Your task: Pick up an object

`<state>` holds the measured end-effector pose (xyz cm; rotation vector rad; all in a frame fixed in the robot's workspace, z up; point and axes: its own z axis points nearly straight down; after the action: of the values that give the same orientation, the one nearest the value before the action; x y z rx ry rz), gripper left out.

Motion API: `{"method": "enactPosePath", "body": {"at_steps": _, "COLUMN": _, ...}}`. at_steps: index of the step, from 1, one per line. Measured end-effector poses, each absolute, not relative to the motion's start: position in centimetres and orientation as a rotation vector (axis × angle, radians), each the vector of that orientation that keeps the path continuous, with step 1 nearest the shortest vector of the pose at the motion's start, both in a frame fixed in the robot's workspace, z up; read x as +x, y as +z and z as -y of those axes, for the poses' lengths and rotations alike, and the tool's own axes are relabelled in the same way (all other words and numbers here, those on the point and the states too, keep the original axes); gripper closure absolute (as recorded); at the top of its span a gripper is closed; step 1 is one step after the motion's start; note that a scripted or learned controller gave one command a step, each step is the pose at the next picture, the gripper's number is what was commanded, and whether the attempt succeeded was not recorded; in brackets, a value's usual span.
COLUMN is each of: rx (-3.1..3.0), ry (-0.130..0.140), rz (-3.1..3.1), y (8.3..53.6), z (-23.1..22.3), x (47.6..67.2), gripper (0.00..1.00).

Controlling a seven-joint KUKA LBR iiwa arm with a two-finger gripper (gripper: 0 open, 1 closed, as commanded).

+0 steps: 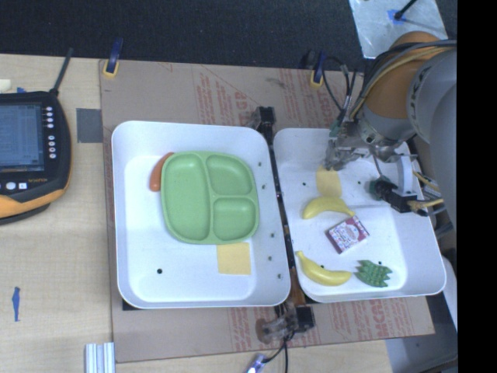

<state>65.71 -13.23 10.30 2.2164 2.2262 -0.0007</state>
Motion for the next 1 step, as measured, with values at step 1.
{"method": "enactPosePath", "body": {"at_steps": 1, "rx": 2.216, "ry": -0.001, "rz": -2.227, "y": 10.29, "z": 13.23, "x": 65.69, "gripper": 0.00}}
